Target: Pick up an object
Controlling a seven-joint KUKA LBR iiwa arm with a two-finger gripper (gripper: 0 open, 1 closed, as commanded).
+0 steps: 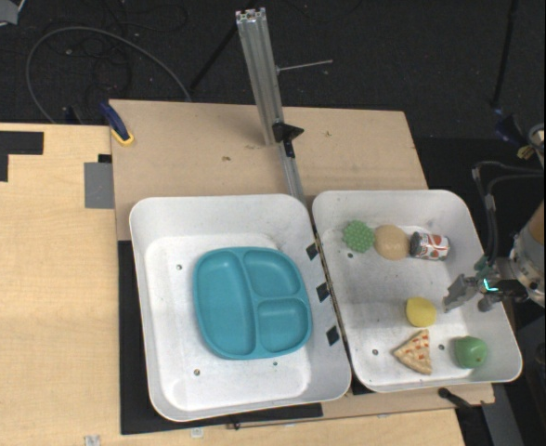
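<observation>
1. An aluminium post rises from the far side of the worktop, leaning toward the far edge; its foot meets the gap between the two bins.
2. A blue-and-yellow clamp sits at the far left corner of the brown board. Black cables lie on the dark floor beyond the far edge.
3. A light wood panel covers the left part of the worktop, with black and grey patches near its far edge.
4. The left bin holds one teal divided tray, lying flat near the bin's middle, with three compartments.
5. Black clips join the two bins along their shared edge.
6. The right bin holds six things:
   - a green bumpy ball at the far side, touching a tan round object;
   - a small red-and-white can on its side, just beside the tan object;
   - a yellow lump near the middle;
   - a pizza slice toy at the near side;
   - a green apple-like object at the near right corner.
7. The tool is at the right bin's right rim, just beside the yellow lump and apart from it. Its dark fingers appear parted, with nothing between them.
8. No object stands between the tool and the yellow lump.
</observation>
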